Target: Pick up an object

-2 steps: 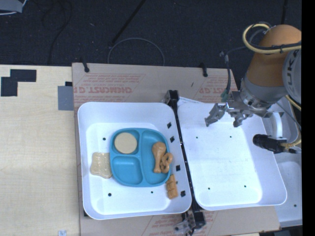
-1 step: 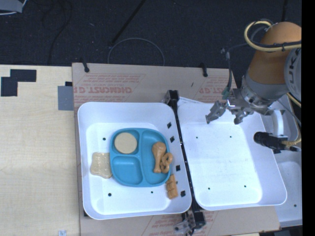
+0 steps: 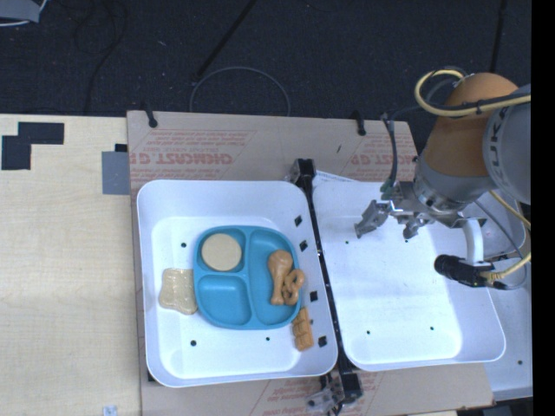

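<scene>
So the arm (image 3: pixel 473 137) comes in from the right side and its gripper (image 3: pixel 390 219) sits over the right bin (image 3: pixel 416 319), up near that bin's back edge and a bit toward the divider between the two bins. The two fingers (image 3: pixel 368 221) look spread fairly wide and there's nothing between them, just white bin floor underneath. All the stuff worth grabbing is over in the left bin (image 3: pixel 165 224). There's a blue divided tray (image 3: pixel 230 306) sitting roughly in the middle of it, with three compartments. A round tan cookie-looking disc (image 3: pixel 220 251) lies in the tray's back-left compartment, and a twisty tan pretzel-like piece (image 3: pixel 284 277) lies in the long compartment on the tray's right side. The front-left compartment has only blue showing. Just off the tray's left edge, touching or almost touching it, a pale beige toast-shaped piece (image 3: pixel 178 290) lies flat on the bin floor. Down near the bin's front-right corner, right beside the tray's lower right rim, there's a small brownish chunk (image 3: pixel 302 330), can't really tell what it is. Both bins rest on a cardboard sheet (image 3: pixel 234 146) with red printing, which lies on a light wood bench (image 3: pixel 61 267). A black hose or cable piece (image 3: pixel 464 271) hangs off the arm over the right bin's right edge.
</scene>
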`<state>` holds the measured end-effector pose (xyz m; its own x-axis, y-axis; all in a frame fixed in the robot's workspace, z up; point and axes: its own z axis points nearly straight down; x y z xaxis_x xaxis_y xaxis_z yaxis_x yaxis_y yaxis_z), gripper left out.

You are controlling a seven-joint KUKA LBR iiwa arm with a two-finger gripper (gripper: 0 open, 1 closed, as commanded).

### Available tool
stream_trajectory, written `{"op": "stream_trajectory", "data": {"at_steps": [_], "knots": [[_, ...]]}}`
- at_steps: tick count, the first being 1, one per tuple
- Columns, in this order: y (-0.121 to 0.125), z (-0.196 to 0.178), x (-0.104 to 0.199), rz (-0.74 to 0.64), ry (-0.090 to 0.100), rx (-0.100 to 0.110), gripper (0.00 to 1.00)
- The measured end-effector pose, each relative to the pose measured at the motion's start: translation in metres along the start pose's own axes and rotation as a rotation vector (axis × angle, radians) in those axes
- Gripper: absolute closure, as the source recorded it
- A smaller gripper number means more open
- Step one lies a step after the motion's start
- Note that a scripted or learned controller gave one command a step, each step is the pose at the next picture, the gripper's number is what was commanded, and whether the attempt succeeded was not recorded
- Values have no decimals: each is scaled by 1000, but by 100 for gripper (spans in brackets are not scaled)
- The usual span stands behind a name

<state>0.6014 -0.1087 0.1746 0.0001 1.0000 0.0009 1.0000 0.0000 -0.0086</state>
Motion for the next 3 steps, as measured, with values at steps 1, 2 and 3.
{"op": "stream_trajectory", "data": {"at_steps": [1, 2, 3], "knots": [[0, 64, -3, 0, 0, 0, 0], [-1, 89, -1, 0, 0, -3, 0], [0, 77, -2, 4, 0, -3, 100]]}}
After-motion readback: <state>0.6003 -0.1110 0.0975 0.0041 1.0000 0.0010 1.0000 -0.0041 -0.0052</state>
